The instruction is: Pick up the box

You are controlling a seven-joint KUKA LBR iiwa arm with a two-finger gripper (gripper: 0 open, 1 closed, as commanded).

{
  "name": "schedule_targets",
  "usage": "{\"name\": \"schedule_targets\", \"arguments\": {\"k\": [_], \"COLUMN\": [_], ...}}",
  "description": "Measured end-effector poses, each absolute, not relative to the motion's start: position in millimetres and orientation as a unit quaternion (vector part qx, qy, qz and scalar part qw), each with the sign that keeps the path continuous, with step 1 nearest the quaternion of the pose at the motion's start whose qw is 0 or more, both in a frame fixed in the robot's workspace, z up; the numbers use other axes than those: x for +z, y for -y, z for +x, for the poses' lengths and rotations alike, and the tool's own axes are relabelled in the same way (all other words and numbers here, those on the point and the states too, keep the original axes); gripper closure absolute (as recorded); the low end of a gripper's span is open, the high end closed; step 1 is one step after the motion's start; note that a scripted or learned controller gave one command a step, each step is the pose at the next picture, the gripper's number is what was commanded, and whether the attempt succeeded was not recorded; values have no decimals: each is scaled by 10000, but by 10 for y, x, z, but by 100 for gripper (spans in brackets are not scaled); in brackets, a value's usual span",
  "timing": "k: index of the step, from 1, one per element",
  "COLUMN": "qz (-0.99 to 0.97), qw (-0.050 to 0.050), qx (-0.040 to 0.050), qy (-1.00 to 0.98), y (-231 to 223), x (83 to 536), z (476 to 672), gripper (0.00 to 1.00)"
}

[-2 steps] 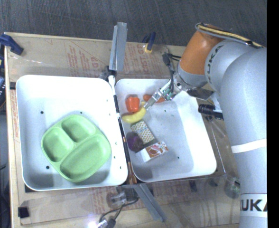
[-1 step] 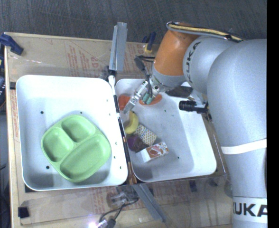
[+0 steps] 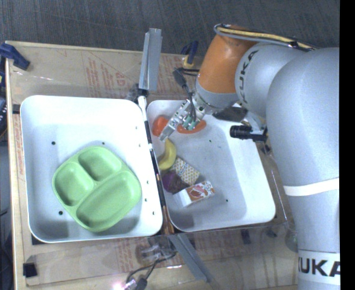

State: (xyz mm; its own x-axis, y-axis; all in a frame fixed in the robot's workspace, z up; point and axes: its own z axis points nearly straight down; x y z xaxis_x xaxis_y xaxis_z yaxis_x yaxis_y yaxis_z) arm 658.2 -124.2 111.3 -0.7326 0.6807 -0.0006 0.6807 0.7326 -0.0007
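The box (image 3: pixel 199 192) is small, red and white, and lies flat in the near left part of the right bin (image 3: pixel 250 180). My gripper (image 3: pixel 179 121) hangs over the far left corner of that bin, well behind the box and apart from it. It is low over an orange-red round item (image 3: pixel 159 124). Nothing from the bin is visibly lifted.
A yellow banana (image 3: pixel 168 154), a patterned packet (image 3: pixel 188 171) and a dark purple item (image 3: pixel 172 182) lie between the gripper and the box. The left bin (image 3: pixel 38 119) holds a green divided plate (image 3: pixel 97 188). The arm's bulk covers the bench's right side.
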Motion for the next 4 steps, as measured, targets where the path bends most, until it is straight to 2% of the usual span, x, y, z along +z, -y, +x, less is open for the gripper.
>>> {"name": "schedule_targets", "arguments": {"k": [1, 2, 3, 4], "qz": [1777, 2960, 2134, 2123], "qw": [21, 9, 159, 173], "qx": [-2, -4, 9, 5], "qy": [-9841, -9552, -9768, -9771], "y": [646, 1165, 579, 583], "x": [1941, 1558, 2063, 2174], "z": [6182, 6319, 6290, 6300], "gripper": [100, 100, 100, 100]}}
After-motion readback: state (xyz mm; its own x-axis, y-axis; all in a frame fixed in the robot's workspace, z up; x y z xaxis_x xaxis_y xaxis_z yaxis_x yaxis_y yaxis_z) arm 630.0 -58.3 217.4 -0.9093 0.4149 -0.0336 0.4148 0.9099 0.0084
